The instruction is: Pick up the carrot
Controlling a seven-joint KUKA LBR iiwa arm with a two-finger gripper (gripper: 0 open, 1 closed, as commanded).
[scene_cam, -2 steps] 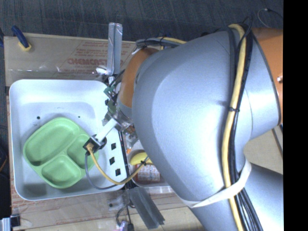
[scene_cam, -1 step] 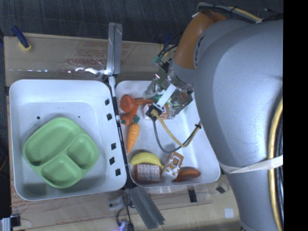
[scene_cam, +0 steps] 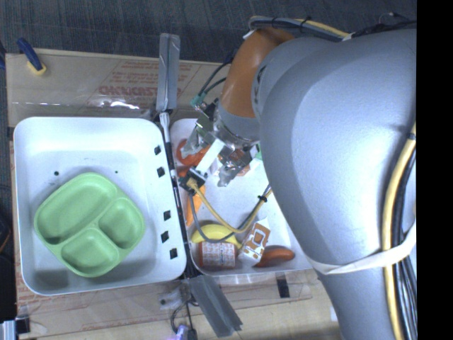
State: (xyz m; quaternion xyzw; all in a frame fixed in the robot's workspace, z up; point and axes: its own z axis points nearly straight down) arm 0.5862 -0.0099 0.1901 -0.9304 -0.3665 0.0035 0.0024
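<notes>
The carrot shows as a thin orange strip along the left wall of the right bin, and its upper end is hidden under the gripper. My gripper hangs low over the bin's upper left part, right beside an orange-red patch at the wall. The grey arm with its orange band covers most of this bin.
The left bin holds a green divided plate. At the right bin's front lie a yellow fruit, a brown can, a white and orange packet and a red-brown item. A yellow cable loops above them.
</notes>
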